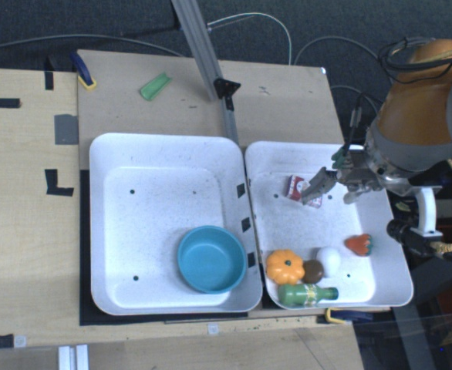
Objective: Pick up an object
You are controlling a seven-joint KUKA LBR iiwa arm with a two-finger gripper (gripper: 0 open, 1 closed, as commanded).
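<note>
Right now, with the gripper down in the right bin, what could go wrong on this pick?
1. The gripper sits beside the small red-and-white packet, which lies flat. The fingers might slide over it or push it away rather than grasp it.
2. The orange pumpkin, brown ball, white ball and green bottle crowd the near edge of the right bin. Reaching there could bump neighbours or grab two.
</note>
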